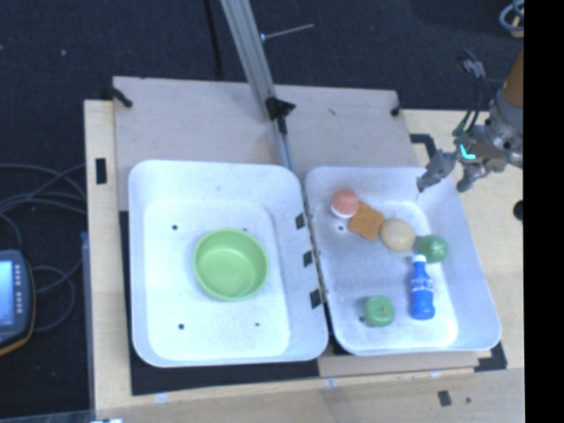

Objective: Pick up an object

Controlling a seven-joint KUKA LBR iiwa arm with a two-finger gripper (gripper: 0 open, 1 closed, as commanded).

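- Locate the claw point(449, 176) at the upper right corner of the right bin point(471, 324). It hangs over the bin's rim, apart from every object.
- Read the claw state: the two fingers stand spread, one on each side of a clear gap, and nothing sits between them.
- Judge the step in hand as the approach. No object has been lifted; all of them rest on the bin floor.
- Find the candidates in the right bin: a pink-capped piece point(345, 204) touching a tan block point(366, 221), a pale egg-shaped ball point(397, 234) just beside that block, a green round item point(432, 248) next to the ball, a blue bottle point(421, 291) lying below it, and a green apple-like piece point(379, 310) near the bottom edge.
- Note that the left bin point(159, 324) holds a green bowl point(231, 263), well apart from the claw.
- Expect the next move to call for travel toward the bin's centre and a descent over one object. The blue bottle and the apple-like piece stand clearer of neighbours than the clustered items, so they appear the easier targets.
- Watch for the fingers striking a neighbouring object in the cluster.
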